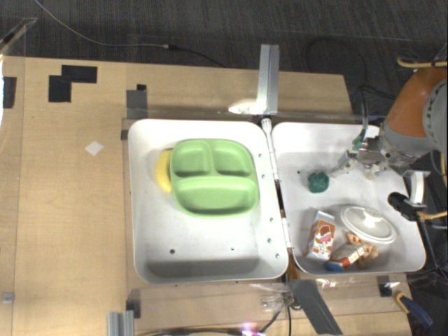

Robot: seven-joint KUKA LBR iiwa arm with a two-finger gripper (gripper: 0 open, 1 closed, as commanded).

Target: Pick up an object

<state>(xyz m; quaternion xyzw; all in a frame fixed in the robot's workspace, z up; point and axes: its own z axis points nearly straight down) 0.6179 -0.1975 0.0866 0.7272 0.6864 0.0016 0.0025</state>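
The right bin holds a small dark-green round object, a white and red carton, a white lidded bowl and a few small colourful items at its front. My gripper hangs over the bin's back right part, to the right of the green round object and apart from it. Above the gripper is the arm's orange band. Nothing shows as held.
In the left bin lies a green divided plate, with a yellow object sticking out from under its left edge. A metal post stands behind the seam between the bins. Black and white hardware sits at the right bin's right edge.
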